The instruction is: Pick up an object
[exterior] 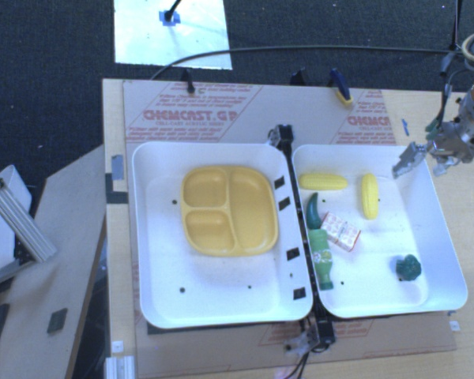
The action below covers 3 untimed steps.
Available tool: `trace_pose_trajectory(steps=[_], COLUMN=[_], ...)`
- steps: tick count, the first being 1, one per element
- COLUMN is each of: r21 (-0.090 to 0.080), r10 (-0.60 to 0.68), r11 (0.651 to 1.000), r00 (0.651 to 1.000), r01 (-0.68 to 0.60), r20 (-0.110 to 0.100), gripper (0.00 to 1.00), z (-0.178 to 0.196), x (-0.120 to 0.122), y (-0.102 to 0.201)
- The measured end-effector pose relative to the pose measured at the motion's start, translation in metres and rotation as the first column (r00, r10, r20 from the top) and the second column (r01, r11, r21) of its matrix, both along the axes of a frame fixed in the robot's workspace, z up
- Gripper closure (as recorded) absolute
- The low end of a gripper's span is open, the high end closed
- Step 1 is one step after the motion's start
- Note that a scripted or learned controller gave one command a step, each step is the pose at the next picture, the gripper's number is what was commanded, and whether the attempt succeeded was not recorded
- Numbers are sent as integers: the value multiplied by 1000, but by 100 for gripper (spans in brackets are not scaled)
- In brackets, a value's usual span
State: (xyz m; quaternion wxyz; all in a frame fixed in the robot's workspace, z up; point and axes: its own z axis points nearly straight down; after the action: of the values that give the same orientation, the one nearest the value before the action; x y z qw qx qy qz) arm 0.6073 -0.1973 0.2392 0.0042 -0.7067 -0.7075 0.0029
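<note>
The grey two-finger gripper (pixel 417 159) hangs over the right white bin's (pixel 442 235) far right rim; whether it is spread cannot be told. Below lie two yellow bananas (pixel 323 182) (pixel 369 195), a green bottle (pixel 321 257), a small carton (pixel 341 231) and a dark green broccoli-like piece (pixel 408 268).

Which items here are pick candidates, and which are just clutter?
Pick candidates, all in the right bin:
two yellow bananas
green pepper
green bottle
small red-and-white carton
broccoli

Just lying about:
yellow divided plate in the left bin
blue clamp
gripper hovers at the right bin's far edge
</note>
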Motion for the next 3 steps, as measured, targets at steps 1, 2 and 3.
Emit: trace_pose_trajectory(steps=[1, 2, 3], r21=[-3, -3, -2], r10=[3, 1, 1], r11=[1000, 1000, 1000], r00=[1000, 1000, 1000], r01=[-3, -1, -1], r20=[12, 11, 10], gripper=[0, 0, 0], z=[8, -33, -75], x=[3, 3, 1], y=[1, -1, 1])
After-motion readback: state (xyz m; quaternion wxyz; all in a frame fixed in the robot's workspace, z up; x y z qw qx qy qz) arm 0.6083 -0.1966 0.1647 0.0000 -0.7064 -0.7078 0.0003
